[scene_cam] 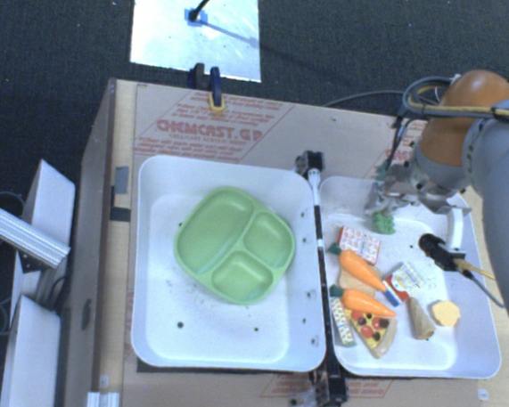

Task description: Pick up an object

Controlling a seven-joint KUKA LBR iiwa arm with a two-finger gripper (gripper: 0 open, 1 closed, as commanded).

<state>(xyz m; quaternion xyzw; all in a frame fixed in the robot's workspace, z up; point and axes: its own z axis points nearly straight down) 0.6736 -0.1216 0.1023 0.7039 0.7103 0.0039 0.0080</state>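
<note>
- Two shallow white bins are seen side by side on a brown surface point(244, 121), viewed from above at a slant.
- The left bin point(158, 323) is occupied by a light green divided plate point(235, 244), lying flat near its middle.
- The right bin point(473, 353) is scattered with toy food.
- A small green broccoli-like piece point(383, 222) is found near the right bin's far edge, compact in shape, with no clear long axis.
- The pincer point(387, 202) is lowered directly over that green piece; whether it is spread or pinching cannot be told, as the wrist blocks the view.
- Two orange carrots point(361, 270) point(368, 302) are laid near the bin's left wall, their long axes running from upper left to lower right.
- A pizza slice point(375, 331) is placed just below the carrots.
- A yellow cheese-like chunk point(445, 312) is set toward the right side, with a tan cone-shaped piece point(420, 319) just beside it.
</note>
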